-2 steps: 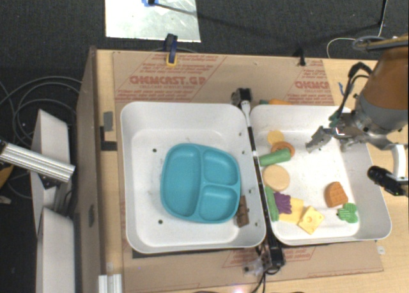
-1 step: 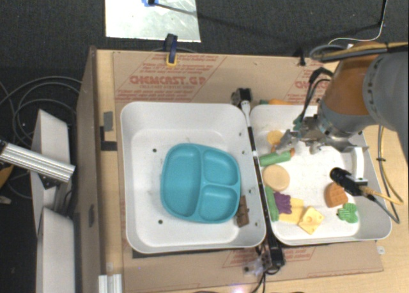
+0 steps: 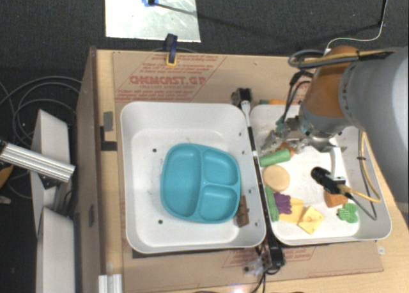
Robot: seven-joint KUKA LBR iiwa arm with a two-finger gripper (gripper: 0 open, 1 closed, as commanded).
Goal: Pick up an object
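— Where's it going, do you reckon?

— The gripper (image 3: 282, 139) hangs low at the near-left corner of the right bin (image 3: 326, 239), right over the green cylinder (image 3: 275, 157). That looks like the object it's after. Whether the gripper is spread or closed, I can't tell from here; the wrist hides it.

— Seems an awkward spot.

— It is. The cylinder lies tilted, close against the wall between the two bins. If the gripper comes down on that side, it may land on the rim instead of beside the cylinder, or just push the piece along.

— And it's round, so it'd roll?

— I'd expect so. A glancing touch could roll it into the tan disc (image 3: 277, 178) just below it, and then a closing grip may catch both or neither.

— What about the rest of the pile?

— The purple piece (image 3: 282, 203) and the yellow pieces (image 3: 305, 215) sit further down the bin, well apart from the gripper, so they're safe enough. The blue divided plate (image 3: 198, 183) in the left bin (image 3: 144, 157) is out of it altogether.

— So the wall's the worry.

— The wall, and a slippery round shape.
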